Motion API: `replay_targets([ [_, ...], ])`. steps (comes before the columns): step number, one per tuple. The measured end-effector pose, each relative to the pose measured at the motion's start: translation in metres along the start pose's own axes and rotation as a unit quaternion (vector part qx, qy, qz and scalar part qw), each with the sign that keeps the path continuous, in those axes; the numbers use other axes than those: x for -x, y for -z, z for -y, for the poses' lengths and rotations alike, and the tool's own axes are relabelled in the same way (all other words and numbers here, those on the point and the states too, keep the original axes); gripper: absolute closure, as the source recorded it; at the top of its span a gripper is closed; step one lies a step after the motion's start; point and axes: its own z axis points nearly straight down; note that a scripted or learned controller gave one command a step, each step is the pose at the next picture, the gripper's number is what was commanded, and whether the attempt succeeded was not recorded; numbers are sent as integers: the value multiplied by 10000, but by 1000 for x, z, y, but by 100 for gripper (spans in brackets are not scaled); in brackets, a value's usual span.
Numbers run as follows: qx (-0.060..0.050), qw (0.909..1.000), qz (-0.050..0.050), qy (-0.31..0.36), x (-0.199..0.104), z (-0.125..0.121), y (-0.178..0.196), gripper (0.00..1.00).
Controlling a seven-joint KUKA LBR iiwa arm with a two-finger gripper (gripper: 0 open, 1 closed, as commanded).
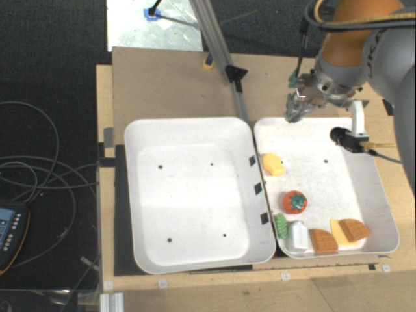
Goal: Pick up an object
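Yellow toy [273, 164] | by right bin's [383, 194] left rim, alone (easiest pick) | gripper [296, 112] over far edge, opening can't tell, nothing visibly held

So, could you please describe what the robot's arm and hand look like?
The arm is grey, rounded, with an orange band above the wrist. Dark and yellowish cables loop beside it. The hand is small, dark metallic, with a greenish spot on the wrist.
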Motion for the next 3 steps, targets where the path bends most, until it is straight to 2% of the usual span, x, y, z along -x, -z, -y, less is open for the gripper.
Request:
replay_targets([
  [1, 0, 10000, -1, -1, -46, 19, 12, 100],
  [2, -6, 10000, -3, 5, -102, 30, 7, 100],
  [3, -15, 10000, -2, -2, -143, 59, 2, 100],
])
